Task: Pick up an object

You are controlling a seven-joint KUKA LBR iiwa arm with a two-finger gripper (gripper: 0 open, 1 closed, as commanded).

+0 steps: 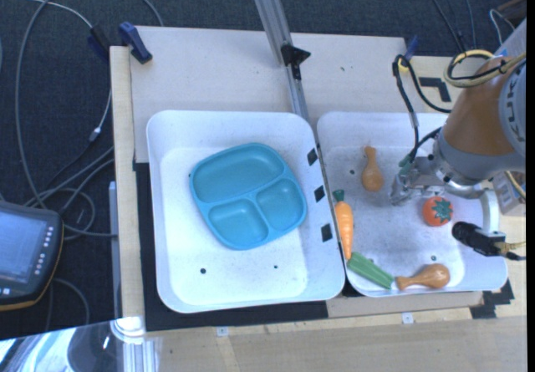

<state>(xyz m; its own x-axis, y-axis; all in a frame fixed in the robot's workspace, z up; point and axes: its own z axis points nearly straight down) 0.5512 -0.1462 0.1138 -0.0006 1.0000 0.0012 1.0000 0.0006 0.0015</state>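
The right bin [393, 238] holds several toy foods. A carrot [343, 226] lies along its left wall, with a green piece [369, 271] below it. A small orange drumstick [370, 170] sits near the back, a tan drumstick [426, 277] lies at the front, and a red tomato [436, 211] rests at the right. My gripper [407, 187] hangs low over the bin's middle, between the small drumstick and the tomato. Nothing shows between its tips.
The left bin [167, 220] carries a blue divided plate [248, 194]. A metal pole [272, 7] slants down from the top toward the gap between the bins. Cables loop around the arm at the upper right and over the floor at the left.
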